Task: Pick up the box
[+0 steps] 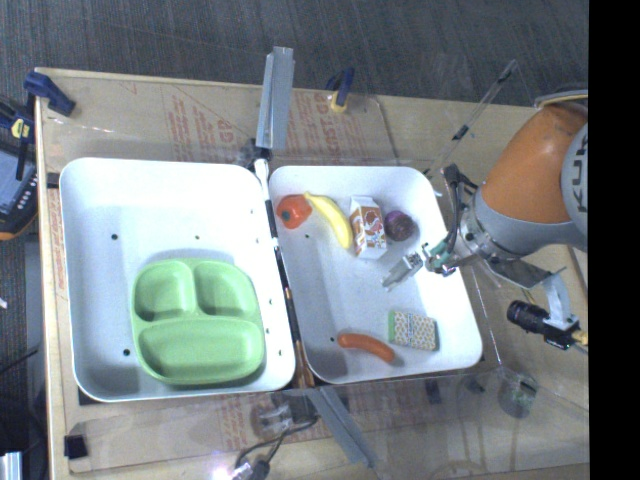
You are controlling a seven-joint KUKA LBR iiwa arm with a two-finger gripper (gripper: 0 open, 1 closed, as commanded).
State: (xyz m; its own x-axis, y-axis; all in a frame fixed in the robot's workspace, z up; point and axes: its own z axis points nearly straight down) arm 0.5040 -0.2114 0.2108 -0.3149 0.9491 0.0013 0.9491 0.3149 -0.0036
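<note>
In the right bin [455, 343], a small white and red printed box [368, 228] stands near the back, between a banana [333, 218] and a dark purple fruit [401, 226]. My gripper [403, 270] hangs over the bin's middle right, just right of and nearer than the box, not touching it. Its fingers point down-left, slightly apart, with nothing between them. A flat green patterned block [413, 330] lies near the front right corner.
A tomato [293, 211] sits at the right bin's back left and a sausage [366, 345] lies near its front wall. The left bin [90, 218] holds a green divided tray [198, 322]. The arm's orange band [535, 168] hangs over the bench to the right.
</note>
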